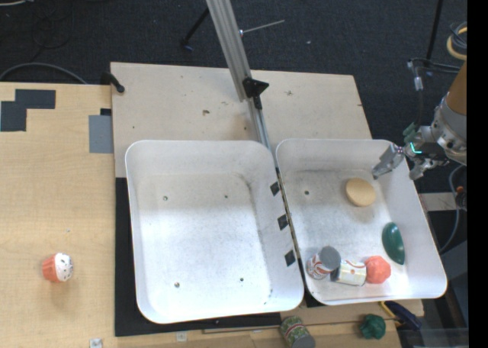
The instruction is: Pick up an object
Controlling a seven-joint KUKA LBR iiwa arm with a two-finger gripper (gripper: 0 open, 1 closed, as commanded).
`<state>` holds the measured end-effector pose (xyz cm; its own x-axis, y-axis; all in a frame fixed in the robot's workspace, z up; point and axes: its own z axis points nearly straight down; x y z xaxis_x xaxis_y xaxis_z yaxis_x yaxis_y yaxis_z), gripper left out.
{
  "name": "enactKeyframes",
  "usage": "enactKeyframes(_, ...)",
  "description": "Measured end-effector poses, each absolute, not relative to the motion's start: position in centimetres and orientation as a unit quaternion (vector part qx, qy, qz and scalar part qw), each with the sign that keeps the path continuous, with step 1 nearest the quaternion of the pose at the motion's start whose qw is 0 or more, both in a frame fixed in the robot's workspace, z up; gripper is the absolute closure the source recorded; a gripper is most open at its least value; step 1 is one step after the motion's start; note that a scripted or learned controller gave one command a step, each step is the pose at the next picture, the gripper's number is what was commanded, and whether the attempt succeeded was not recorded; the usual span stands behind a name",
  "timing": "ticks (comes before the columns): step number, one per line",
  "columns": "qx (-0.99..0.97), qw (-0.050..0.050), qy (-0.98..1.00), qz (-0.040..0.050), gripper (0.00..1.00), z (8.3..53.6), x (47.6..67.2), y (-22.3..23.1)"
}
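Two white bins sit side by side on the surface (320,102). The left bin (152,157) and the right bin (431,274) meet along a shared divider with black clips. The gripper (399,157) hovers over the right bin's far right corner, at the rim; nothing is seen between its fingers, and whether they are spread or closed cannot be told at this size. Arm enters from the right edge, mostly cut off. In the right bin: a tan round object (361,191) lies near the middle, toward the far side, apart from the gripper. A dark green oval object (393,242) lies against the right wall. Along the near edge, a cluster touching one another: a grey-capped red and white item (323,261), a white cylinder (351,272), and a red ball (378,269). Outside the bins, a small orange and white item (57,267) rests on the wooden surface at the left. A green lump (373,327) and a dark can (293,330) sit past the right bin's near edge.
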<state>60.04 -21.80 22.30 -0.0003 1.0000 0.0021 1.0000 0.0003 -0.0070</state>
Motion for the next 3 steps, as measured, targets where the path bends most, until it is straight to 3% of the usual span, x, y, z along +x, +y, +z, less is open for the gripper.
enactKeyframes(1,-0.706,0.001,-0.708,0.0009,0.0,22.6,60.1,-21.8)
enactKeyframes(3,-0.707,0.004,-0.707,0.0021,0.0,9.7,60.2,-21.4)
